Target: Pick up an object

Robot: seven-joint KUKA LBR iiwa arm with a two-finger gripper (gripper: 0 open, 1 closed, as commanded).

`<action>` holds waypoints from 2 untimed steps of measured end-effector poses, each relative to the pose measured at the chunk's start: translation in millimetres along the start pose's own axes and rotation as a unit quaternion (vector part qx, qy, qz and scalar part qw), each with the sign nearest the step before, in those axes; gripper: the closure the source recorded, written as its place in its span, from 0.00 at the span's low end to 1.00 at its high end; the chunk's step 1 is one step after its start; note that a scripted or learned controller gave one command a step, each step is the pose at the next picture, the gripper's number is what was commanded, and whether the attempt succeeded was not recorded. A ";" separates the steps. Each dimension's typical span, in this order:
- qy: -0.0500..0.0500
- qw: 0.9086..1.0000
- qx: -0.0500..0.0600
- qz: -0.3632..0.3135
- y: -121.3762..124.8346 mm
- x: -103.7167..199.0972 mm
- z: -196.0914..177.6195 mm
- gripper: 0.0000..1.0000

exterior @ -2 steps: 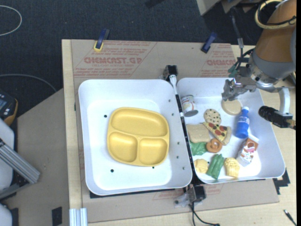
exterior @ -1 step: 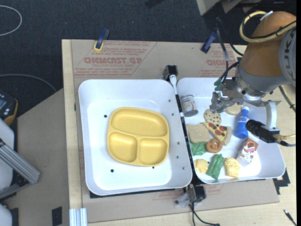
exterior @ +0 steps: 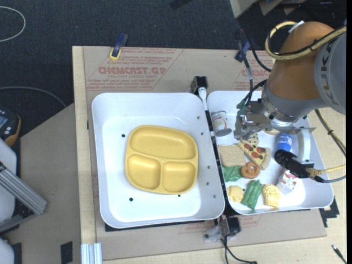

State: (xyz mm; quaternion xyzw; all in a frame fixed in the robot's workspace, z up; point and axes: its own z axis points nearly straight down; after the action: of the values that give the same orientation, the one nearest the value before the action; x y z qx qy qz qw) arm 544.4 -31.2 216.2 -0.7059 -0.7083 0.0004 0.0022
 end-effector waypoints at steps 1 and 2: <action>0.000 1.000 0.000 -0.001 -14.6 53.7 -1.4 1.00; 0.000 1.000 0.000 0.001 -35.5 71.9 -1.5 1.00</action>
State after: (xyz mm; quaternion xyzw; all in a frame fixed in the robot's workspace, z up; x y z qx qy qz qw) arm 508.7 40.6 218.0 -0.7062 -0.7080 0.0010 0.0022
